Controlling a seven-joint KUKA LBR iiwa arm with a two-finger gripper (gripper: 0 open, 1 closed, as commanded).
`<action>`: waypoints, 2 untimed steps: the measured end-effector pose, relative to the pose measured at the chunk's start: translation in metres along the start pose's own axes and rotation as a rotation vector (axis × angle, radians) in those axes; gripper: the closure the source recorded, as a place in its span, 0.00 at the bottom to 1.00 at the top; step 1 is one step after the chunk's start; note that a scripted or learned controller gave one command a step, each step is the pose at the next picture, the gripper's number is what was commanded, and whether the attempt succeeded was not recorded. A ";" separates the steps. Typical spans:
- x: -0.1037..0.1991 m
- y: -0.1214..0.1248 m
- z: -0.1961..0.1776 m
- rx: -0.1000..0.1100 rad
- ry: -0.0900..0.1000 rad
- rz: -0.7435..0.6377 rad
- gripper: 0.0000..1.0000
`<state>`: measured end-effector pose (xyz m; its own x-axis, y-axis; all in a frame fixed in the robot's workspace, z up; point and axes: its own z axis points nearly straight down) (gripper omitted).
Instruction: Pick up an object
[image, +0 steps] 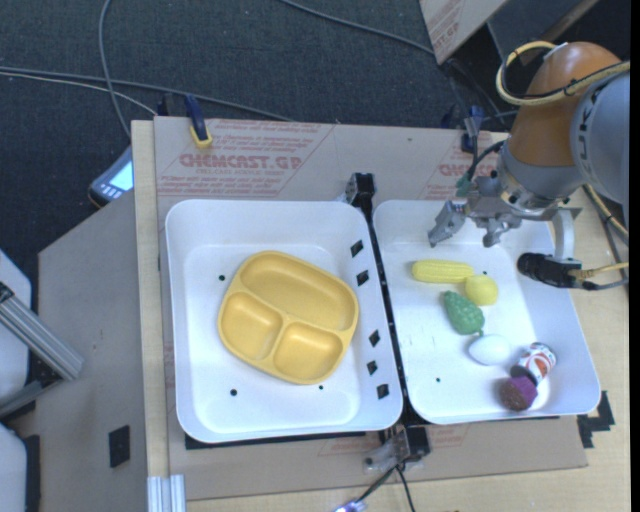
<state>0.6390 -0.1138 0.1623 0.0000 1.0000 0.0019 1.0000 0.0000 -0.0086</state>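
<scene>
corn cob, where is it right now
The corn cob lies in the right bin, near its upper left, just left of the yellow lemon and below the gripper.

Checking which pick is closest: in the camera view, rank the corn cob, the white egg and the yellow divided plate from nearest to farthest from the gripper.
From the gripper:
1. Corn cob, just below it in the right bin.
2. White egg, farther down the same bin.
3. Yellow divided plate, across in the left bin.

A yellow divided plastic tray (288, 316) lies in a white bin (190, 300); beside it are a yellow corn cob (441, 270), a green bumpy toy (464, 314) and a purple ball (517, 392).
</scene>
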 end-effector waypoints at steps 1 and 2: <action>0.009 -0.004 0.047 -0.002 0.000 -0.001 0.00; 0.008 -0.002 0.032 -0.009 -0.001 0.000 1.00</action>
<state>0.6370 -0.1058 0.1299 0.0005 1.0000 0.0010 1.0000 -0.0005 0.0009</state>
